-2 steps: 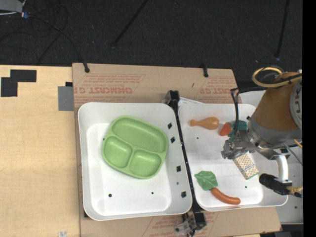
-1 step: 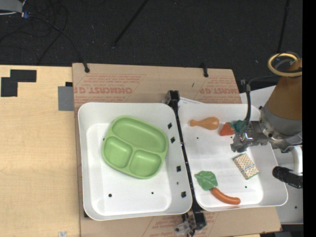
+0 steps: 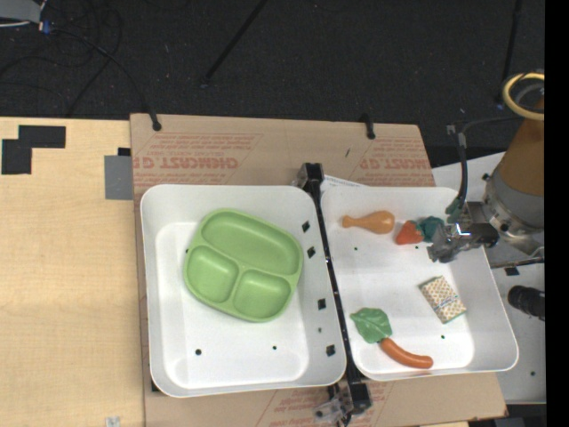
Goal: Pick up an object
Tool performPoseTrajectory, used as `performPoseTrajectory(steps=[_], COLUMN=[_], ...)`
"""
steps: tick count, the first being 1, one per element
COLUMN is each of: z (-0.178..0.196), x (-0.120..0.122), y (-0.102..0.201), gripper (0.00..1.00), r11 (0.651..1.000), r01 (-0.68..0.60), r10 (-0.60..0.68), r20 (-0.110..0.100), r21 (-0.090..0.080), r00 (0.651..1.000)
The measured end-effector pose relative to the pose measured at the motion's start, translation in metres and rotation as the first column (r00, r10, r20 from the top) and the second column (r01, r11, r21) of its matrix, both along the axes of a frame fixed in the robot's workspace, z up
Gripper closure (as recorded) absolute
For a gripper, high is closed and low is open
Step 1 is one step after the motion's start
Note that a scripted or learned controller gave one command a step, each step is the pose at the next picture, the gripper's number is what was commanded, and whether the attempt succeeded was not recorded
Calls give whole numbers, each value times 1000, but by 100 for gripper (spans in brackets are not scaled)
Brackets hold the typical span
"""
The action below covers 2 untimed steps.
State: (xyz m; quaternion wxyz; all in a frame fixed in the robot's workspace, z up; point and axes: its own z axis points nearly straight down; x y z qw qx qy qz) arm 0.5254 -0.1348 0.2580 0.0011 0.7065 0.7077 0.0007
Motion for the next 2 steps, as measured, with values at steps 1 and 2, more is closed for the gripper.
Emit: performPoseTrajectory(steps=[1,2], z=[4,7], x=[-5,-14], y=[48,96], gripper=[100,100], r11=[1000,1000], r01=[-3,-2], r10=[3,2], r20=[-6,-6], r21=[3,3], r00=[1000,1000])
